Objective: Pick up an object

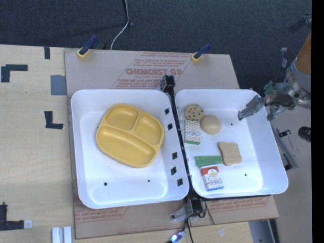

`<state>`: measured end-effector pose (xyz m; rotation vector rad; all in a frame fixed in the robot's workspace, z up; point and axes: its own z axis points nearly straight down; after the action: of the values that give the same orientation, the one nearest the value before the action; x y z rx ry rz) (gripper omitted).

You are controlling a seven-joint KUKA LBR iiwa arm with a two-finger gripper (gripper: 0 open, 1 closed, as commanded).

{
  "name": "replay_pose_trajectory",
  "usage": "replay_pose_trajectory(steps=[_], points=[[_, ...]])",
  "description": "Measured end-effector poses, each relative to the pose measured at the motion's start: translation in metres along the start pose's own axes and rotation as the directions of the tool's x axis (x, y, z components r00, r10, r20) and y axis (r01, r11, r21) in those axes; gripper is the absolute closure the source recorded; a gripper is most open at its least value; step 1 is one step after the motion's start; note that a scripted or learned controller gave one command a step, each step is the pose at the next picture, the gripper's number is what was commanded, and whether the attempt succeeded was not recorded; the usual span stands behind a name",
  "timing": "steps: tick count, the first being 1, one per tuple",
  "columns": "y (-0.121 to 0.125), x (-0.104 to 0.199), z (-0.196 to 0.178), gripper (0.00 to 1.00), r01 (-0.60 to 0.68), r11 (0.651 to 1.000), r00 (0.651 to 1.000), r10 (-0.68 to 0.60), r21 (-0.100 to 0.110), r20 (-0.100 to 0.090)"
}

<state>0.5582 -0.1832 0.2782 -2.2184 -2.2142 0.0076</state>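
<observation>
Your claw (259,109) hangs with fingers apart and nothing between them over the right bin's (263,151) far right edge.

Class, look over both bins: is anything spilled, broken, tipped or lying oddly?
Nothing stands out. The yellow plate lies flat in the left bin, turned at a slant. In the right bin the cookie, ball, bread and small box lie apart and intact.
</observation>
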Motion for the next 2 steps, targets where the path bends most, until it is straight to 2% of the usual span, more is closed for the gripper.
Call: replay_pose_trajectory(steps=[1, 2], points=[[0.002, 0.0, -0.004, 0.0, 0.003, 1.0, 1.0, -0.003, -0.008, 0.002], [-0.004, 0.0, 0.041, 0.0, 0.002, 1.0, 1.0, -0.002, -0.003, 0.002]])
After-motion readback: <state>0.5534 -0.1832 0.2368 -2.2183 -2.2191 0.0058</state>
